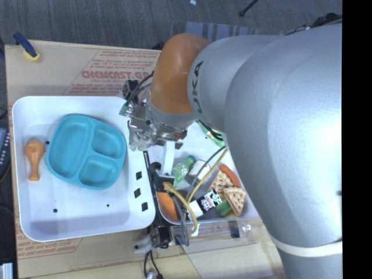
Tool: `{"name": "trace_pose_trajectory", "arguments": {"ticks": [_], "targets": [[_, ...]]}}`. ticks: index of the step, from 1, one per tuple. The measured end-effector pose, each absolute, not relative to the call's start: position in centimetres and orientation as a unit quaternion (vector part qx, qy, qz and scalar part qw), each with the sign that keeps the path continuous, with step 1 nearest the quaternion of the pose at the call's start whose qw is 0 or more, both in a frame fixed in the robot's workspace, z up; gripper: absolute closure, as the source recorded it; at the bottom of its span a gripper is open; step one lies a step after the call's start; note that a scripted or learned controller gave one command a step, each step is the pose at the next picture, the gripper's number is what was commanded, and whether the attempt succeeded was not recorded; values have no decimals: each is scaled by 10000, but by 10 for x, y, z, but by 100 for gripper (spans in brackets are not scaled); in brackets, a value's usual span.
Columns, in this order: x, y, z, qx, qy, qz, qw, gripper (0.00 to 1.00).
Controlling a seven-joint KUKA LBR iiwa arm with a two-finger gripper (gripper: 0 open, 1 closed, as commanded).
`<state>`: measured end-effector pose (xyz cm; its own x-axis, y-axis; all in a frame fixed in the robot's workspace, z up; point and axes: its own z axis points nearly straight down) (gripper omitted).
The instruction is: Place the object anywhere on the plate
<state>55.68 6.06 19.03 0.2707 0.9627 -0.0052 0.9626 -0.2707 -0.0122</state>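
Arm [273, 109] slanted in from right, tool [152, 137] over bin divider nr plate [86, 151]; finger state unclear.

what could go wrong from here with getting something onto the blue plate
1. The right bin holds a crowded pile: a green bottle, waffle pieces, an orange piece, all touching. A grab may catch two things or slip off.
2. The gripper sits over the wall between the bins; descending there, it might strike that wall.
3. A drumstick lies just beside the plate, so a sloppy drop could knock it.
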Motion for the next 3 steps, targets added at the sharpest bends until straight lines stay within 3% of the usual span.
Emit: {"name": "trace_pose_trajectory", "arguments": {"ticks": [1, 2, 3], "targets": [[547, 93, 191, -5819, -8132, 45, 36, 100], [560, 111, 115, -6617, -7497, 7, 7, 100], [519, 103, 102, -7208, -6930, -135, -91, 100]]}}
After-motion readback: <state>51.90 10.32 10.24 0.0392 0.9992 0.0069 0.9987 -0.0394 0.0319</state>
